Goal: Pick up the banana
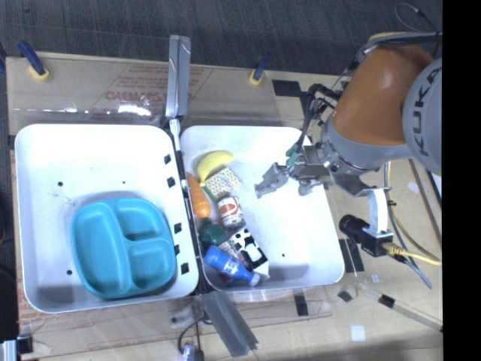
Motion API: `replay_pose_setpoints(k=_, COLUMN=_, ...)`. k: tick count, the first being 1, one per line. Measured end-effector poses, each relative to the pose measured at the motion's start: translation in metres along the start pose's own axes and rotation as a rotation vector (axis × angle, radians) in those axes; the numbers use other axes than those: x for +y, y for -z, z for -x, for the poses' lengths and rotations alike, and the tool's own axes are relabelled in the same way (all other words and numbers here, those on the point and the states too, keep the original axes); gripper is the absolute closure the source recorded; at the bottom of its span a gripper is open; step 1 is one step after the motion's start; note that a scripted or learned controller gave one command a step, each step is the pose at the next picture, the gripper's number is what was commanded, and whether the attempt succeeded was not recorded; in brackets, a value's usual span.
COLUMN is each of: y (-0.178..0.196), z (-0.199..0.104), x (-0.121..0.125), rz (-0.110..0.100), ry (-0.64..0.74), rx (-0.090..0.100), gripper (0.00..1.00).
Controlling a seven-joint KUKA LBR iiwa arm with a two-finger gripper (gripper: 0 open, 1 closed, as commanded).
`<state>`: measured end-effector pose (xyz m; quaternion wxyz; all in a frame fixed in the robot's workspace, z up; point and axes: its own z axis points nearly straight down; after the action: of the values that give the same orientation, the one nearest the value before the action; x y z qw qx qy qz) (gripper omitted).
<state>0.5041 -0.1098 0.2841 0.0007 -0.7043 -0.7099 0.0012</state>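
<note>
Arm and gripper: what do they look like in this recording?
The arm is a bulky rounded body, grey with a broad orange band and dark KUKA lettering at the frame's right. Thin black cables loop along its wrist. The gripper is a small grey metal assembly with angular parts, above the right bin.

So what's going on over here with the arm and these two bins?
A KUKA arm reaches in over the right bin, its gripper hanging above the bare floor with nothing between its fingers. The banana it is meant to pick up lies untouched to the gripper's left, at the top of a pile along the divider, next to a carrot and a small can. The left bin holds a blue divided tray.
</note>
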Motion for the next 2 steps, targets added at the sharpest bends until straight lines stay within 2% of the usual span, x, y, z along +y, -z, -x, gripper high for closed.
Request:
replay_pose_setpoints(k=1, y=-0.076, z=-0.005, x=-0.011, rz=0.001, ry=0.212, rx=0.0, gripper=0.0)
replay_pose_setpoints(k=2, y=-0.172, z=0.075, x=0.048, rz=0.0, ry=0.175, rx=0.0, gripper=0.0)
